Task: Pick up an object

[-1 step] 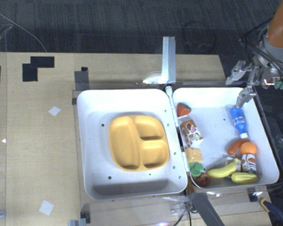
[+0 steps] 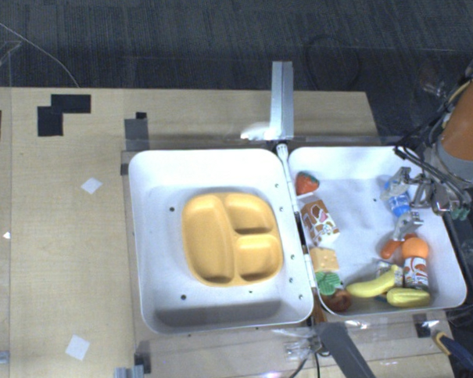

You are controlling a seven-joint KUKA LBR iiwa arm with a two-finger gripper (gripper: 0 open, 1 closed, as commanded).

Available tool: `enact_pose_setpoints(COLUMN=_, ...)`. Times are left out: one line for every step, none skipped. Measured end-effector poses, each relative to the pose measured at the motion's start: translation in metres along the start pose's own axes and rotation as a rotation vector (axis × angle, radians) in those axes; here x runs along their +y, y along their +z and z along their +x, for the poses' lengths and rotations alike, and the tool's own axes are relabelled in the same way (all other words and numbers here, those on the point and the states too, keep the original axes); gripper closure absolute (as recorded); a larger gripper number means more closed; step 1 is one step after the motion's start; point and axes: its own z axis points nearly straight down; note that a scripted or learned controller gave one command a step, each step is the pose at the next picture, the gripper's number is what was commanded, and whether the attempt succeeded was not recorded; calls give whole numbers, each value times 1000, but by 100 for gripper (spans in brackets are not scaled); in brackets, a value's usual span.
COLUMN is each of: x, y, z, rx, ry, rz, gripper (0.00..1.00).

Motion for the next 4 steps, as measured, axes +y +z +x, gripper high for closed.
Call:
enact_pose_setpoints(x=52, y=-7, z=29, rx=-6, ry=783, rz=-1, gripper=0)
enact_pose_setpoints(x=4, y=41, z=-33, rx=-8, ry=620, rz=-2, gripper=0)
enact_pose_setpoints(x=1, y=-79, z=-15, rx=-18, ry=853, rz=-3, gripper=0)
enact_pose_setpoints(x=-5, y=-32, z=65, rx=-5, ry=650, rz=0, gripper=0)
